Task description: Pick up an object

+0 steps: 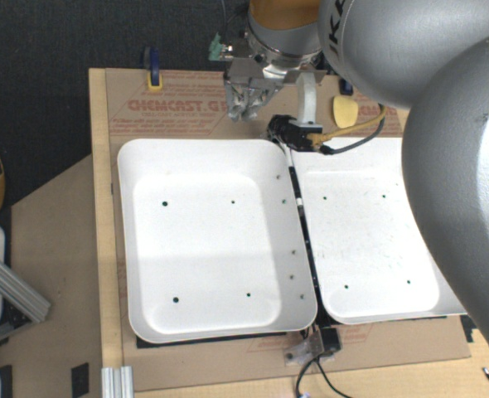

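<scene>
The hand (pixel 244 106) hangs at the top centre of the frame, above the brown surface (pixel 186 106) just beyond the left bin (pixel 137 222) — whether it is open cannot be told, and nothing visibly sits in it. No object to pick up is identifiable in either bin, so a descent here would likely close on nothing.

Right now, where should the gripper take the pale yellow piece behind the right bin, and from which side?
Probably from straight above, closing across the visible left part of the yellow piece: it seems to lie flat on the board, and the arm hides its right side. Its thickness is unclear.
</scene>
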Tool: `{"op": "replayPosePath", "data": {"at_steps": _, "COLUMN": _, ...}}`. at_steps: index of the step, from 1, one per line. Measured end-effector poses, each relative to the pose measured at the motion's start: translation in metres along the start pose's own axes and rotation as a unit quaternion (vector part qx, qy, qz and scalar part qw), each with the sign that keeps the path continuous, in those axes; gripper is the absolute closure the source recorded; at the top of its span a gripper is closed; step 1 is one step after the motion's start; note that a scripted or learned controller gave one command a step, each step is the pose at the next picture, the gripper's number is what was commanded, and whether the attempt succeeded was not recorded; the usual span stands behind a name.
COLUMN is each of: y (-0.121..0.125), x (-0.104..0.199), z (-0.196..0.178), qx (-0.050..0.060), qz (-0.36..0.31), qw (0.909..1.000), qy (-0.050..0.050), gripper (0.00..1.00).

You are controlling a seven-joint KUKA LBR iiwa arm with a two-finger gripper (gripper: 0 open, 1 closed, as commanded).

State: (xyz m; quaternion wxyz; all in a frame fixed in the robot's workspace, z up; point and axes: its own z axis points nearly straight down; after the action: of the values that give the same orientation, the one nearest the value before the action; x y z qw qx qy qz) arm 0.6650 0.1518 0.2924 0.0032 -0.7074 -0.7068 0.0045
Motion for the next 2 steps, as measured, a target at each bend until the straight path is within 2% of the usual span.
{"op": "replayPosePath", "data": {"at_steps": 1, "y": -0.003, "x": -0.048, "z": -0.047, "qx": -0.009, "qz": 0.002, "qw": 1.0, "qy": 0.001, "gripper": 1.0}}
{"op": "replayPosePath", "data": {"at_steps": 2, "y": 0.0, "x": 0.038, "z": 0.018, "qx": -0.002, "qz": -0.004, "qw": 1.0, "qy": 0.002, "gripper": 1.0}}
